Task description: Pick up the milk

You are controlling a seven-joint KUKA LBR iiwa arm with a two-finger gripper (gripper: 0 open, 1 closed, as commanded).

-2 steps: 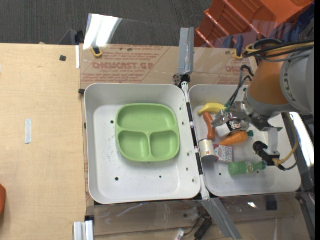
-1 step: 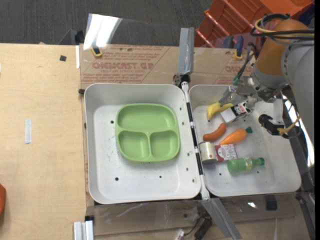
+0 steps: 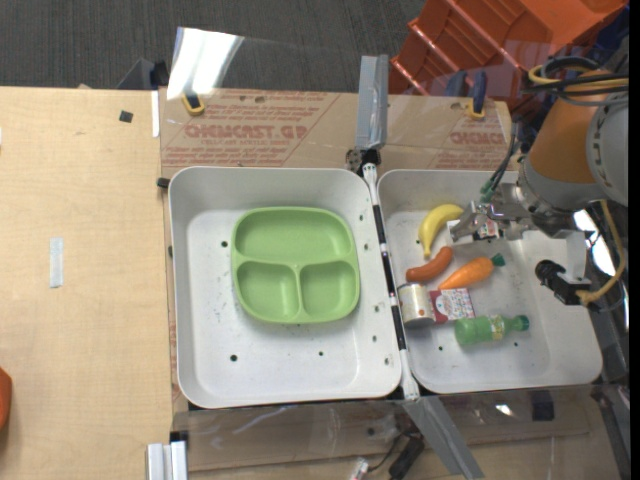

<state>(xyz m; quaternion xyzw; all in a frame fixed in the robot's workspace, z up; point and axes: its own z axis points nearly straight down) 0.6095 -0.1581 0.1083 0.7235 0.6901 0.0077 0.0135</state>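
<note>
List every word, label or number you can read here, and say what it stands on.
"CHEMCAST GP", faint red print, partly legible: clear sheet behind the left bin.
Same red print, too blurred to read: sheet behind the right bin.
Red and white label on the carton: too small to read.
Green bottle: label unreadable.

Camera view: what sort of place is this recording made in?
Probably a robotics lab's pick-and-place bench, not a kitchen. Two white bins, left and right, sit side by side on a plywood bench; toy food such as a banana and carrot lies beneath a robot arm.
</note>
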